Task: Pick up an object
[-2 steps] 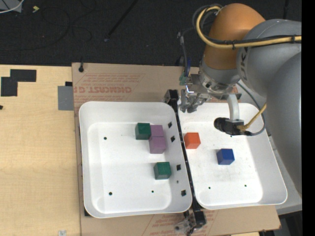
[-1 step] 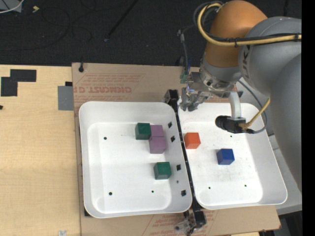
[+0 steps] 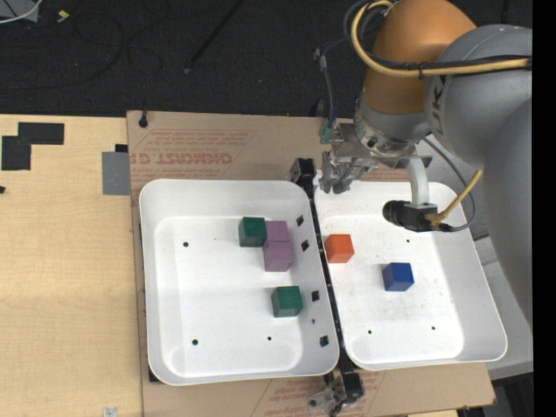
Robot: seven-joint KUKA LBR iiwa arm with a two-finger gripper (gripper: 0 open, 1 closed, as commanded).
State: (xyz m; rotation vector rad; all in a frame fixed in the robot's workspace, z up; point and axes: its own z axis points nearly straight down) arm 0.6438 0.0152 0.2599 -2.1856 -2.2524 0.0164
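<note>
Pale wood desk (image 3: 61,259) under brown cardboard (image 3: 217,142), dark floor behind; two glossy white bins: left bin (image 3: 165,346) holds two green cubes (image 3: 253,231) and purple blocks (image 3: 278,245), right bin (image 3: 469,337) an orange cube (image 3: 339,248) and blue cube (image 3: 398,276); claw (image 3: 334,181) at upper centre, over the right bin's far-left corner, finger state impossible to tell.

Left bin (image 3: 165,233): three blocks (image 3: 276,248). Right bin (image 3: 460,320): two blocks (image 3: 339,248), end effector (image 3: 337,181) behind.

Both white bins (image 3: 174,320) look smooth, slightly glossy plastic. Beneath them lies matt brown cardboard (image 3: 217,142), printed red. Left of it, bench (image 3: 61,276) shows pale matt wood.
</note>
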